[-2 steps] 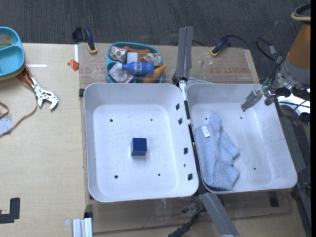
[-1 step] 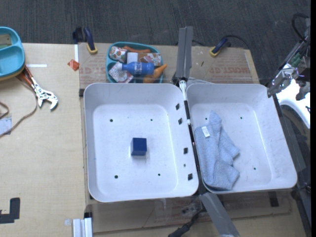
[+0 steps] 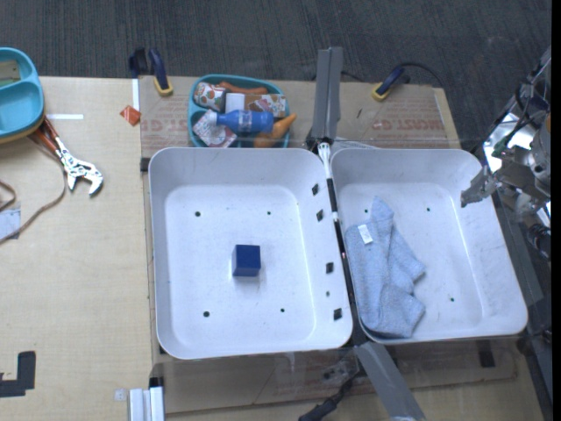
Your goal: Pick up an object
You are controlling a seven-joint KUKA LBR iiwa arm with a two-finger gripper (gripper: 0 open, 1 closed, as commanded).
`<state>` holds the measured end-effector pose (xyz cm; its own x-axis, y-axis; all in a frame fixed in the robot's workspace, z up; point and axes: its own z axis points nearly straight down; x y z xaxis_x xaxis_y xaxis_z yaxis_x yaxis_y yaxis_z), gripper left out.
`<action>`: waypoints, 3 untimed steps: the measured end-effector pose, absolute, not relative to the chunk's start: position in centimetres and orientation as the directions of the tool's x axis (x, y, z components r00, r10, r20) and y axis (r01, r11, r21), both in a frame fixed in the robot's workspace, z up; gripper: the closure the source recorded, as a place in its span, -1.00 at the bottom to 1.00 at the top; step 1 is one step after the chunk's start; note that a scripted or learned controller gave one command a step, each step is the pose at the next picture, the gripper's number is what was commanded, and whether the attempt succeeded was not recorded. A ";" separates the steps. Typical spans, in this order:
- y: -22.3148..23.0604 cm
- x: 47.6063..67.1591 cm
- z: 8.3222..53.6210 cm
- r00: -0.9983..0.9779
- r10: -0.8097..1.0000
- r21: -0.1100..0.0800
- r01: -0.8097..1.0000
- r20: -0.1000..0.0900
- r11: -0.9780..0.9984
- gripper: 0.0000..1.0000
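A small blue cube (image 3: 247, 260) rests on the floor of the left white bin (image 3: 175, 182), a little left of its middle. In the right white bin (image 3: 473, 261) a crumpled light blue-grey cloth (image 3: 386, 270) lies along the left side, next to the divider. My gripper (image 3: 487, 181) hangs at the right bin's upper right rim, partly cut off by the view's edge. It is well away from the cloth and far from the cube, with nothing seen in it.
Behind the left bin stands a teal bowl (image 3: 238, 112) with several small items. A wrench (image 3: 79, 172) and a teal tray (image 3: 17, 90) lie on the bench at far left. Clamps (image 3: 158, 68) (image 3: 390, 82) sit at the bench's back edge.
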<state>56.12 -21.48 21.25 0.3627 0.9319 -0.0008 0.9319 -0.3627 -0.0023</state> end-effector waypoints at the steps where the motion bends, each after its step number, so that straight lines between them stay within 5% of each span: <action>1: -20.8 52.5 23.6 0.525 0.851 -0.003 0.851 -0.001 -0.525 -1.00; 2: -18.4 53.9 27.7 0.732 0.681 -0.002 0.681 -0.003 -0.732 -1.00; 3: -15.0 62.3 27.5 0.840 0.542 -0.001 0.542 -0.005 -0.840 -1.00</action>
